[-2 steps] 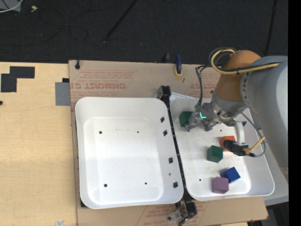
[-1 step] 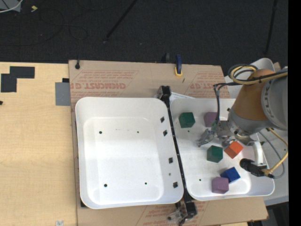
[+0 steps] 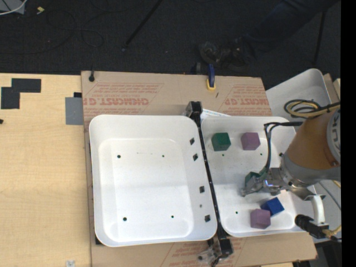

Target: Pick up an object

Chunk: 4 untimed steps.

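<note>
The right bin (image 3: pixel 233 227) holds a green cube (image 3: pixel 221 141) and a purple cube (image 3: pixel 250 141) near its far side. A blue cube (image 3: pixel 273 206) and a second purple cube (image 3: pixel 260 218) lie close together at its near right corner. My gripper (image 3: pixel 248 184) hangs low over the middle of the right bin, pointing left. It is just up and left of the blue cube and well short of the green cube. The arm's grey body and orange band (image 3: pixel 311 146) cover the bin's right side.
The left bin (image 3: pixel 105 149) sits beside the right one, with a black divider rail (image 3: pixel 203 177) between them. Both rest on a cardboard sheet (image 3: pixel 144 93). Cables (image 3: pixel 303 107) lie on a white surface at the right.
</note>
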Each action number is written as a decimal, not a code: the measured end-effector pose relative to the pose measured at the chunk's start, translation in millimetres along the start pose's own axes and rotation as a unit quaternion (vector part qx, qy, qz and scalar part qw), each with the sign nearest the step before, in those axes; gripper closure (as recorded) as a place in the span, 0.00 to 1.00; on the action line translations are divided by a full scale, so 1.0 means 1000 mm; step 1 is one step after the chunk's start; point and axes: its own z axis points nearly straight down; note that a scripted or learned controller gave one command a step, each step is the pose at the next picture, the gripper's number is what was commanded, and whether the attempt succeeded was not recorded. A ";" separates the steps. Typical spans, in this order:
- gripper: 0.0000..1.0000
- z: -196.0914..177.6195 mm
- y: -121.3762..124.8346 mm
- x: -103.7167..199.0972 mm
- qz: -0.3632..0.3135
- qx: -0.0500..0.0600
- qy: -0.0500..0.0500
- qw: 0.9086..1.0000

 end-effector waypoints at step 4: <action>1.00 -0.106 0.115 0.151 -0.004 -0.005 0.000 1.000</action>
